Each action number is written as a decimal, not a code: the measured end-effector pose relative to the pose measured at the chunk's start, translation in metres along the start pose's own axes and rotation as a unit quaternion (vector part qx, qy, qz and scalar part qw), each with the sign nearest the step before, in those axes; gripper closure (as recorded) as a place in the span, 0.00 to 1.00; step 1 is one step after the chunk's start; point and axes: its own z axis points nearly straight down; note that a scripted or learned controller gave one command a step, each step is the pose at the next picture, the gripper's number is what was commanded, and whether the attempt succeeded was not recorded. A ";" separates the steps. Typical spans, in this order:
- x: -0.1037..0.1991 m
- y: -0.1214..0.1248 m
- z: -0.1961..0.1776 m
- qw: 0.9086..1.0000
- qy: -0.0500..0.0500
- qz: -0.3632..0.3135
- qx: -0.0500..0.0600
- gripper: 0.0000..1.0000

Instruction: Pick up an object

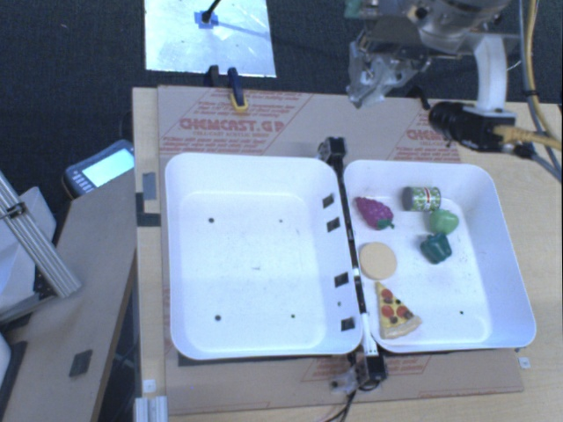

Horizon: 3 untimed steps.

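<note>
Purple grapes [374, 212] lie in the right bin [493, 323] — well below the fingers [368, 90], state unclear.

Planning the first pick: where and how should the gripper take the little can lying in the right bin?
Grip the can across its round body from straight above, fingers on its near and far sides. It lies on its side, ends left and right, with a gap before the green toy.

The grey metal arm comes in from the upper right, its wrist bulky and pale, with the two-finger gripper [368, 84] hanging high, pointing downward and slightly left.
</note>
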 end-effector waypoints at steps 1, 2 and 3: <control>0.103 -0.015 0.110 1.000 -0.001 -0.007 0.012 1.00; 0.056 -0.072 -0.008 1.000 0.002 -0.002 0.001 1.00; 0.082 -0.074 0.171 1.000 -0.004 -0.002 0.014 1.00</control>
